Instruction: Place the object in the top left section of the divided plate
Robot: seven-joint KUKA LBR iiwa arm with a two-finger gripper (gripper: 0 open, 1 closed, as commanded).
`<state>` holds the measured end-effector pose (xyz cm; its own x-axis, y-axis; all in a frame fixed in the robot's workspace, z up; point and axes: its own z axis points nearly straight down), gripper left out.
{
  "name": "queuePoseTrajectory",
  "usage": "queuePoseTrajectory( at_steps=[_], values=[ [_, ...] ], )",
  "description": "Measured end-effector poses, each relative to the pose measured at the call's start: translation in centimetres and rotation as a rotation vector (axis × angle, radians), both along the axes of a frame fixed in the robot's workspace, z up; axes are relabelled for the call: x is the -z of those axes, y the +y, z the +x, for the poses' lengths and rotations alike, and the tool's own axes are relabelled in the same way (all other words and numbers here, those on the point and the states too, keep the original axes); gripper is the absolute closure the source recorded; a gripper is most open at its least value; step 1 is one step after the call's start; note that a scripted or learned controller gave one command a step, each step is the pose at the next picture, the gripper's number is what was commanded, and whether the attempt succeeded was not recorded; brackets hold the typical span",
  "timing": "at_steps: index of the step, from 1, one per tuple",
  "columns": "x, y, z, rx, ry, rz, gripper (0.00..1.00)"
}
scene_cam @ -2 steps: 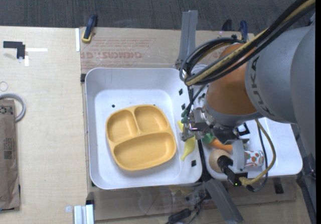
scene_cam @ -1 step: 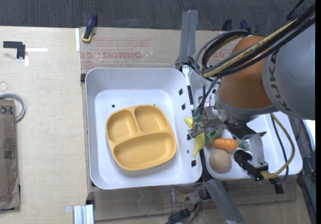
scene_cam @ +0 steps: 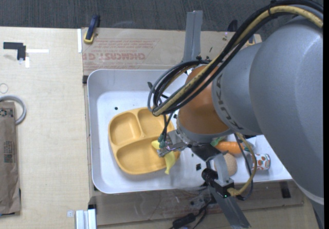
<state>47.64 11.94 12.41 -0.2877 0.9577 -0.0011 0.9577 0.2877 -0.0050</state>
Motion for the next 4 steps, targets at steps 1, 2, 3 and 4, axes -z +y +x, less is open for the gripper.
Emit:
queuePoseTrajectory(
  at_steps=[1, 2, 3, 4],
  values=[
    [3.1, 8.8, 0.2, -0.333, -0.005, 0.002, 1.00],
    [-8.5, 4.5, 7.6, -0.279, -0.004, 0.000, 1.00],
    [-8.4, 4.5, 7.6, -0.280, -0.003, 0.000, 0.00],
    [-0.7, 9.4, 2.1, -0.403, -0.001, 0.001, 0.00]
  ],
)
